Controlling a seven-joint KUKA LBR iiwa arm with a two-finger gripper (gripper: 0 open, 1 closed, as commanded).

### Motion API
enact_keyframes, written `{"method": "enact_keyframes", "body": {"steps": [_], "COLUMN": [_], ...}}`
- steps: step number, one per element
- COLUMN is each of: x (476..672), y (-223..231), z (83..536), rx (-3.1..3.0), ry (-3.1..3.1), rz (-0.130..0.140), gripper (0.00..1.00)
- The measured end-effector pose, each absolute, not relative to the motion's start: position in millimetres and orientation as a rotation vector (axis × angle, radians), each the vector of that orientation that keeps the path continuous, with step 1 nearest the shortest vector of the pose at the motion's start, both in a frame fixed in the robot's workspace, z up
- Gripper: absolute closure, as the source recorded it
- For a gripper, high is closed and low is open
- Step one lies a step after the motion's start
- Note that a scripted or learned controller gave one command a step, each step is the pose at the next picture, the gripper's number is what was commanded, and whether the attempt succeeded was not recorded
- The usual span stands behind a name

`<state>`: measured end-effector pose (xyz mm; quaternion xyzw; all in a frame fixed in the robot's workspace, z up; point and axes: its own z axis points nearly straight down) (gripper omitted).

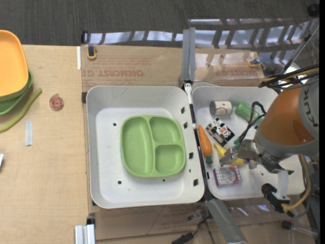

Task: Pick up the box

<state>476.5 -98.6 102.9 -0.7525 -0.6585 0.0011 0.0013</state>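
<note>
Look into the right bin (264, 93): your box (227, 176) lies flat near that bin's front edge, a small pinkish pack with a printed face, sitting on the bin floor with nothing on top of it. The claw (231, 156) hangs just above and slightly behind it, at the end of the arm (289, 121) that reaches in from the right with its orange band over the bin's right half. The claw's tips sit close to a yellow piece (220, 150) rather than on the box, and the box is not between them. You cannot tell from this angle whether the claw is spread or closed (the tips are small and dark against the clutter).

Around the box you have an orange carrot (204, 140) lying along the bin's left wall, a black-and-white patterned item (222, 130) just behind the yellow piece, a small white cup (222, 108) on its side near the back, and a green object (244, 110) beside that cup.

The left bin (96, 136) holds a green divided plate (153, 145), lying flat in the middle. Out on the desk (45, 187) to the left, a stack of orange and green plates (11, 75) sits at the edge of view, with a small pink round thing (56, 102) near it.
</note>
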Motion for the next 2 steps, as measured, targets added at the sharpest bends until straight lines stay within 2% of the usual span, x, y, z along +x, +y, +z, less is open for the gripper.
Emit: {"method": "enact_keyframes", "body": {"steps": [1,2], "x": [476.5,488.2], "y": [-99,-96], "z": [103,91], "rx": [-2.362,-1.836], "ry": [-2.067,-2.546], "rz": [0.003,0.001], "gripper": [0.00,0.00]}}
